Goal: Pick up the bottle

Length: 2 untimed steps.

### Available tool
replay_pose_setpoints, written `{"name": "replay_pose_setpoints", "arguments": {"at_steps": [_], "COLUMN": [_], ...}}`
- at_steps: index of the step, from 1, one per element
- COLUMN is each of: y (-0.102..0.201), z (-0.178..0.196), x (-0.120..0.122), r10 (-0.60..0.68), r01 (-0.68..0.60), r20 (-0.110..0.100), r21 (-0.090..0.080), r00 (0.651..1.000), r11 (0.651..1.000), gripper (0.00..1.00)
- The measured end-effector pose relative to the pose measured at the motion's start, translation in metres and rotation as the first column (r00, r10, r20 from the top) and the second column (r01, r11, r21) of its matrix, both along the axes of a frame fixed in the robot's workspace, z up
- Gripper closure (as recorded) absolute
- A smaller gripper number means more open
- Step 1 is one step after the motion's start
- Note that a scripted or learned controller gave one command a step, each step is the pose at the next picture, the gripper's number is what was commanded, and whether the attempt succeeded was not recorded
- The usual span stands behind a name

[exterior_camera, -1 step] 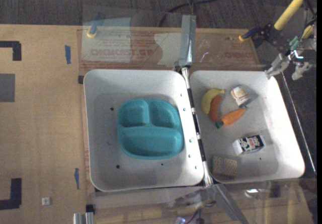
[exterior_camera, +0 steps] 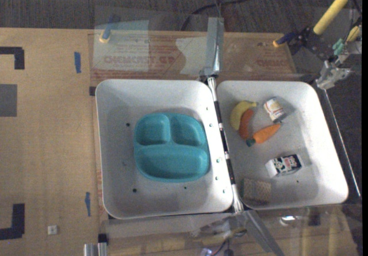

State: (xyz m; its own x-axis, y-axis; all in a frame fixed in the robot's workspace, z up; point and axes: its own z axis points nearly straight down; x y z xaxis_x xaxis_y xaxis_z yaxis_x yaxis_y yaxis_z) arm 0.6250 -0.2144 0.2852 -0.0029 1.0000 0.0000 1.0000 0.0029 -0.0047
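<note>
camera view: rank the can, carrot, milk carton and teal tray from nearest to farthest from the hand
1. Can, right bin's back, closest to the hand at the back right corner.
2. Carrot, mid right bin.
3. Milk carton, further front.
4. Teal tray, left bin.

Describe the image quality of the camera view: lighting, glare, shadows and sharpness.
Camera view: soft overall, so labels on the small bottle and carton are unreadable; bright even light washes out the white bins' rims; glare streaks the clear sheet behind them; shadows are faint, falling just beside the teal tray and carrot.
</note>
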Motion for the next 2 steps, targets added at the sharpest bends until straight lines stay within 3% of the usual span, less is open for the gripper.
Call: {"name": "replay_pose_setpoints", "arguments": {"at_steps": [1,2], "y": [0.0677,0.0692], "z": [0.0688,0.0774], "x": [-0.0004,0.0006], "r10": [-0.106,-0.103], "r01": [0.106,0.103], "r20": [0.002,0.001], "r21": [-0.001,-0.003], "r00": [0.994,0.995], "r11": [0.994,0.995], "gripper": [1.0,1.0]}}
